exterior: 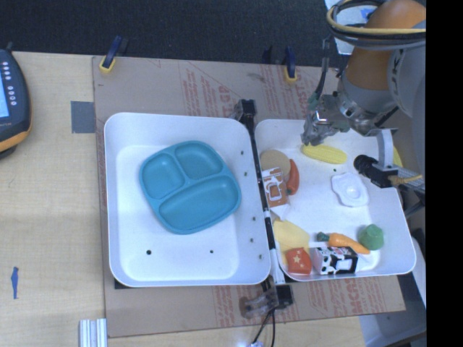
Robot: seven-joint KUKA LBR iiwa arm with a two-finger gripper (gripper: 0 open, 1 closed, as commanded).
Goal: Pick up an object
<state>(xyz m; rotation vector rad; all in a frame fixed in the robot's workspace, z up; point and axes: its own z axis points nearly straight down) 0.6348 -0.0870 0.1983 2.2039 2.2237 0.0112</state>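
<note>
My gripper [317, 134] hangs over the far side of the right bin [391, 266], just left of and above a yellow corn cob [324, 153]. The right bin also holds a tan and red toy hot dog with a label [275, 177], a white egg-shaped piece [349, 191], a green piece [372, 235], an orange carrot [346, 241], a yellow wedge [289, 233], a red block [299, 260] and a black and white block [337, 262]. Nothing shows between the fingers.
The left bin [123, 244] holds a blue divided plate [189, 186]. A black clamp [247, 110] joins the bins at the far side. A black part [372, 170] of the arm juts over the right bin's right edge. A handheld controller [11, 100] lies at the far left.
</note>
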